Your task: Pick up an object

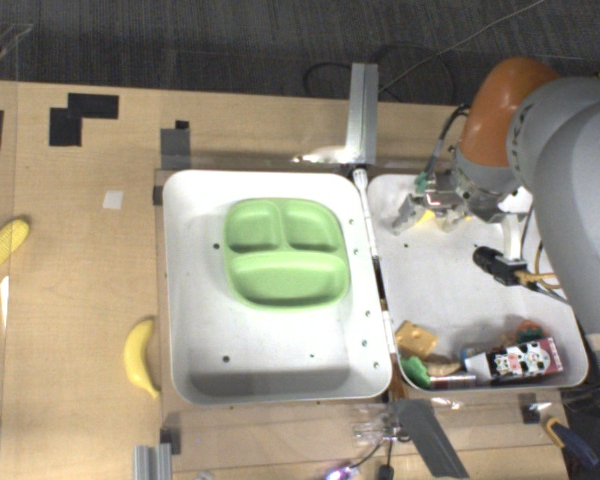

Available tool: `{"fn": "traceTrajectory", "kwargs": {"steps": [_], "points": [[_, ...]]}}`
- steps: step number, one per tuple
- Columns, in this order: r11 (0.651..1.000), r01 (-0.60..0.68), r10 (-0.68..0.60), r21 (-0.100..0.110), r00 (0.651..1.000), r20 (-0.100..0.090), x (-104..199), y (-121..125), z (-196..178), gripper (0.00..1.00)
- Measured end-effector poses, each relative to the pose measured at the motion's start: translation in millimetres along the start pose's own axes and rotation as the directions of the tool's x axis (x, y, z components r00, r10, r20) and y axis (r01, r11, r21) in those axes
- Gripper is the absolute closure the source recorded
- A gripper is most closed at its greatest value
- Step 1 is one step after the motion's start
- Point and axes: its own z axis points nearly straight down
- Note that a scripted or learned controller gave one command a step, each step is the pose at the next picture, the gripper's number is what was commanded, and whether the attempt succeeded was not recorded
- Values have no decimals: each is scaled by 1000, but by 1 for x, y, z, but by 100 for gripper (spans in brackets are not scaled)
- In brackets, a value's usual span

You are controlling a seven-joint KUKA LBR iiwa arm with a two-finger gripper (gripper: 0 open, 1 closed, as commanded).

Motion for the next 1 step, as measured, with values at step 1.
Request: {"fn": "traceTrajectory", "kwargs": {"steps": [1], "points": [[1000, 10, -10, -8, 1000, 2, 1, 3, -14, 100]]}}
